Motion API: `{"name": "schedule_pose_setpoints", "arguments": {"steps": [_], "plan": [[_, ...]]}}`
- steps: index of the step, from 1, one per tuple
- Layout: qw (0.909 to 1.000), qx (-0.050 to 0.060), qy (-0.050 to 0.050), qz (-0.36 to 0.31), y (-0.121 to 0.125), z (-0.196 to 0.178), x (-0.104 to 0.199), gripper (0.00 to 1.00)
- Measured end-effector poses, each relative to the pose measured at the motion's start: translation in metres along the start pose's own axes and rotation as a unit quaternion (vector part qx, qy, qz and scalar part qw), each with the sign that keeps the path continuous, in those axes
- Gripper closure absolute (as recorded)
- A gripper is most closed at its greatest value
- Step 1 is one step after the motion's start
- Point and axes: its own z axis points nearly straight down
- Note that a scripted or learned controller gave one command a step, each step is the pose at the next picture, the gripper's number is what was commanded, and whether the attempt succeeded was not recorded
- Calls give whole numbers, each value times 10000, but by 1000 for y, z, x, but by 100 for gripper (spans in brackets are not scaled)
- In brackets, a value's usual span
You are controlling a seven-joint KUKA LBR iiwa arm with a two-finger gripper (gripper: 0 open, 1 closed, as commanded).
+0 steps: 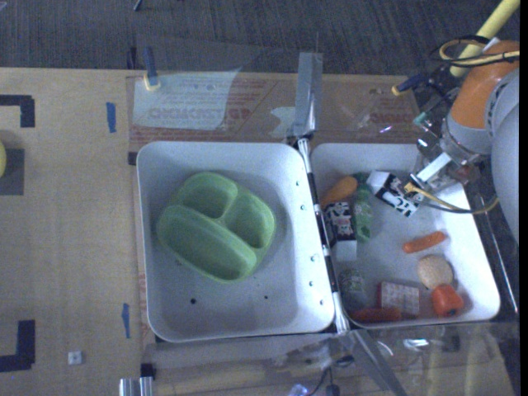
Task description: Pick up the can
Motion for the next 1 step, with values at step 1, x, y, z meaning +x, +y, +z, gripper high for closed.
{"name": "schedule_pose_setpoints", "arguments": {"steps": [1], "plan": [[9929,9,-3,1192,-21,0,11,100]]}}
